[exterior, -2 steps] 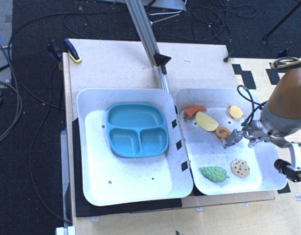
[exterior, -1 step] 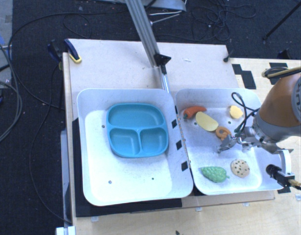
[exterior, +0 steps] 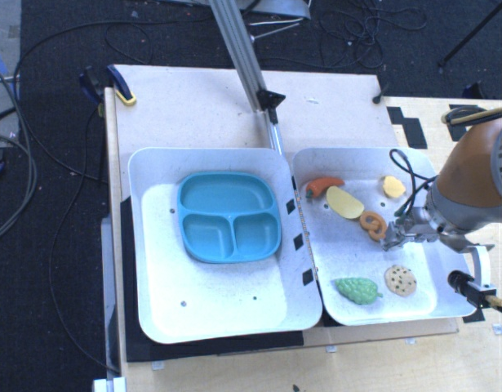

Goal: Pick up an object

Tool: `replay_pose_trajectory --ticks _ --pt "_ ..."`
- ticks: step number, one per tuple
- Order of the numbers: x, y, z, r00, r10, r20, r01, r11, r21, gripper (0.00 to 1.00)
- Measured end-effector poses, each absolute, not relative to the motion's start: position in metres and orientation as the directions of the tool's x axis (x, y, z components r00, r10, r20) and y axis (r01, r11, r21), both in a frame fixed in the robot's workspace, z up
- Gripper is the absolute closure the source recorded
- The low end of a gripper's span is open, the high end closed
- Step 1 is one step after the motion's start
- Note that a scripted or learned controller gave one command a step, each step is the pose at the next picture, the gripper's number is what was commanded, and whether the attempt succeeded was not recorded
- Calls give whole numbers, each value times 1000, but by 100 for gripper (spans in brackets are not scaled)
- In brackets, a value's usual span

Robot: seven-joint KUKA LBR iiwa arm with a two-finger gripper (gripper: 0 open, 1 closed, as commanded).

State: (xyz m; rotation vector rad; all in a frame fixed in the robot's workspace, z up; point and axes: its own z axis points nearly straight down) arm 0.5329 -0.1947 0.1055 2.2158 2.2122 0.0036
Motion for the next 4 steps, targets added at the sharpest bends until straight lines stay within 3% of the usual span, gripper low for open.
replay_pose_trajectory --ticks 3,4 --pt "545 -206 247 -3 1000 -3 1000 3 6 100" --pt "560 -159 235 -7 1000 1 1000 7 0 100"
